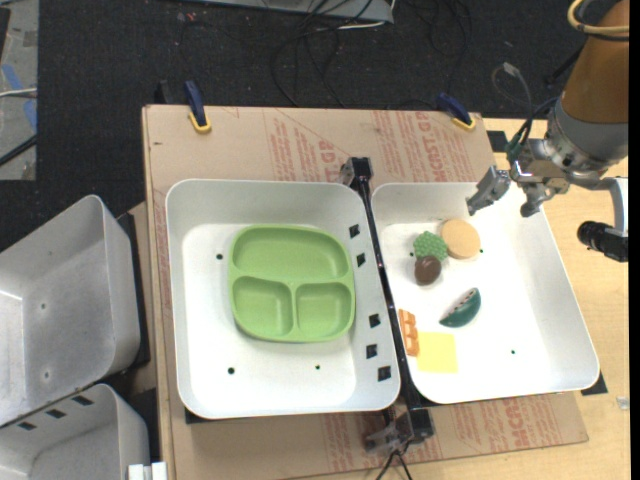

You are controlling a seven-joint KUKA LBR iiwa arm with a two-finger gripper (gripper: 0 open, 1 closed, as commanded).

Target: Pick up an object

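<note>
The right bin [540, 298] holds a round tan bun-like piece [461, 238], a green broccoli piece [430, 245], a brown piece [427, 270] just below it, a watermelon slice [461, 308], a yellow square [437, 352] and a small orange piece [408, 330]. My gripper [508, 194] hangs above the bin's far edge, up and to the right of the tan piece. Its two fingers stand apart, open, with nothing between them.
The left bin [200, 268] holds a green divided plate [292, 283]. A black divider [375, 268] runs between the bins. Blue and yellow clamps [197, 108] [456, 112] grip the cardboard base. Grey tubs [60, 298] stand at the left.
</note>
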